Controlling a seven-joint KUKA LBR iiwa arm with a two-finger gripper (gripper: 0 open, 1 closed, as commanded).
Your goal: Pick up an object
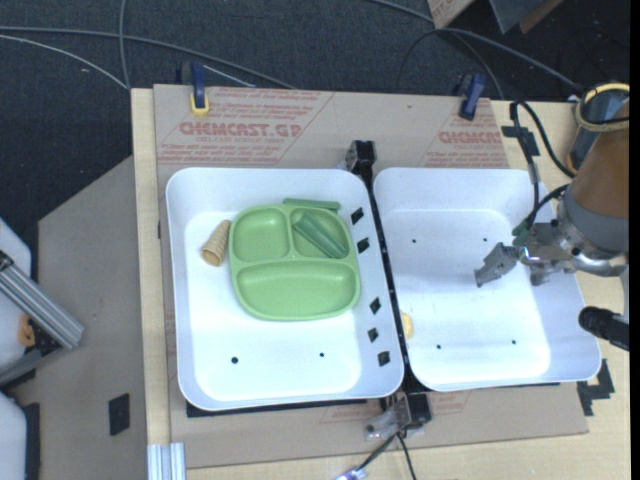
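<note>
On my feed the grey arm with its orange band reaches in from the right and hangs over the right-hand shallow white plastic bin. Its two-finger gripper sits above the right part of that bin's floor. I see one grey finger slanting down to the left and another dark part just beside the wrist, so the claw looks spread apart, with nothing pinched between the fingers.

The things I could pick all lie in the left-hand shallow white plastic bin, well apart from the gripper. A light green plastic divided plate rests in the upper middle of that bin. A darker green, oblong piece lies tilted in the plate's upper right compartment. A small tan waffle-pattern cone lies on the bin floor, touching or just beside the plate's left rim.

A small yellowish bit sits at the divide between the two bins, near the right bin's left wall.
</note>
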